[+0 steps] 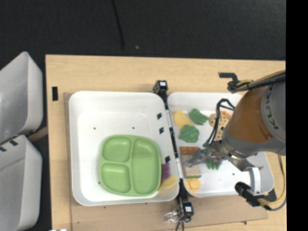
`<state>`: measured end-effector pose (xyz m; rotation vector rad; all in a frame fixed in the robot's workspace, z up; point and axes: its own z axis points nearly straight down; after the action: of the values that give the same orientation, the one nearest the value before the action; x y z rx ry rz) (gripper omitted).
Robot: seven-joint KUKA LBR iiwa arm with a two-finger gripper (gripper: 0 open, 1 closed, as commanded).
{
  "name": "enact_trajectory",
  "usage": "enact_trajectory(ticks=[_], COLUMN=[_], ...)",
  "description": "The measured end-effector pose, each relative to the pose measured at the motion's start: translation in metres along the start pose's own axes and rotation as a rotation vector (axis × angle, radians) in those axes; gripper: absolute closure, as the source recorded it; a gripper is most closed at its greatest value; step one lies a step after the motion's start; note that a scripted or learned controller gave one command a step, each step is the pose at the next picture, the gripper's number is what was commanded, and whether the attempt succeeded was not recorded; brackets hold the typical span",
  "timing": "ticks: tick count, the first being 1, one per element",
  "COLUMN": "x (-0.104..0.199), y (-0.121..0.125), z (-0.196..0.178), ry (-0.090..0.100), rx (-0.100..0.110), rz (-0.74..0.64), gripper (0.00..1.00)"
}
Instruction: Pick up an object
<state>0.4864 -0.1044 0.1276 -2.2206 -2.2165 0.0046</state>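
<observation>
gripper (196, 156) is low in the right bin (250, 174), near its left wall, over a small clutter of toy food; can't tell its state (too blurred at the tip). arm (255, 121) comes in from the right, orange band above the wrist. two green leafy pieces (192, 126) and a yellow piece (180, 118) lie just above the gripper, an orange-yellow piece (192, 184) just below it. left bin (86, 129) holds a green divided plate (131, 165), with purple and yellow bits at its right edge. both bins sit on the table (57, 76).
</observation>
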Motion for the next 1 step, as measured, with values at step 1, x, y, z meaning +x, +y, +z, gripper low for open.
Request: enact_trajectory(ticks=[1], x=[-0.0012], y=[0.0037], z=[-0.0106], ry=[-0.002], rx=[-0.007], rz=[0.002], gripper=[1.00])
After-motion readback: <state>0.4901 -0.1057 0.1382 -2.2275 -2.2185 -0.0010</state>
